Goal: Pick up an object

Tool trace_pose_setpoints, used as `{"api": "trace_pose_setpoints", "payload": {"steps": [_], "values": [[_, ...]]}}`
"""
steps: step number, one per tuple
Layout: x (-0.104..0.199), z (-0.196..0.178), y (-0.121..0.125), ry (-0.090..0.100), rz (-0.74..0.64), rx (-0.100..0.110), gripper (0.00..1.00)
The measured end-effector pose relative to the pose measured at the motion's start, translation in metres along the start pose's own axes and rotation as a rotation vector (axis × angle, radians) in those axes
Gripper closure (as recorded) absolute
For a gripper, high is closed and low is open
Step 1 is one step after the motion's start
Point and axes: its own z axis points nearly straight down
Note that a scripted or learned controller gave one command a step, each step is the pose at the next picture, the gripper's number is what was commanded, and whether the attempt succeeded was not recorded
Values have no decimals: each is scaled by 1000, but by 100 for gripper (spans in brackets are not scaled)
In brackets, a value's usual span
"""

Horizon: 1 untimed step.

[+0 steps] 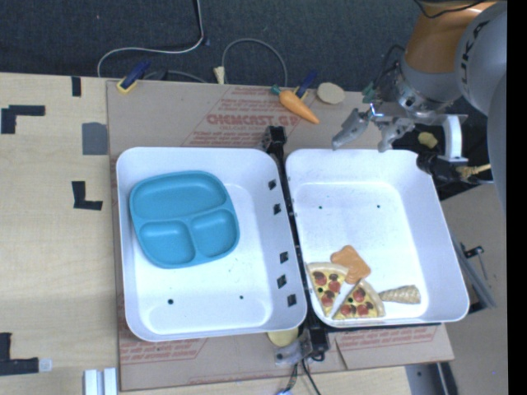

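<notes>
My gripper [367, 135] hangs above the far edge of the right bin [428, 189], fingers spread open with nothing between them. At the near end of that bin lie two pizza slices [344, 292], an orange-brown toy piece [352, 262] and a tan cone-shaped piece [403, 294]. These lie well below the gripper in the view, toward the front. A blue divided plate [183, 218] rests in the left bin [140, 303].
A toy carrot [297, 105] and a small beige disc [331, 93] lie on the cardboard behind the bins. Cables run along the back. A yellowish object [282, 335] peeks out under the front edge between the bins.
</notes>
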Motion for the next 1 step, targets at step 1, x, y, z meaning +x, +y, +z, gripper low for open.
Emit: {"api": "trace_pose_setpoints", "payload": {"steps": [1], "values": [[-42,0,-77,-1,6,4,0]]}}
